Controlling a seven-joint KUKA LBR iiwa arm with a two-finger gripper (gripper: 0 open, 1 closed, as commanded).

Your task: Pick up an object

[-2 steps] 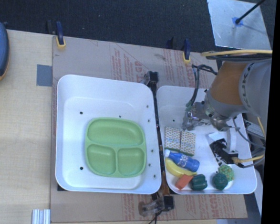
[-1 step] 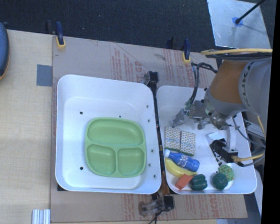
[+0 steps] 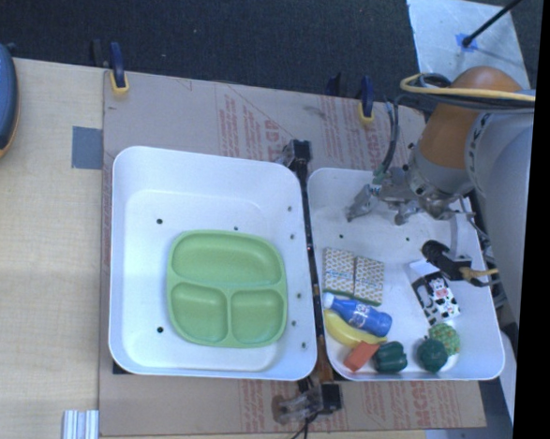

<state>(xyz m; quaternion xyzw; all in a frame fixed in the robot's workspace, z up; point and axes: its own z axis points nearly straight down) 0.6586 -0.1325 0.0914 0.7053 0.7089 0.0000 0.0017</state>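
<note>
Nothing is lifted yet; my gripper (image 3: 381, 204) hangs over the far bare corner of the right bin (image 3: 490, 370), carrying nothing, whether spread or closed I cannot tell; the blue bottle (image 3: 360, 315) lies at that bin's near side, untouched; the whole pick remains.
</note>
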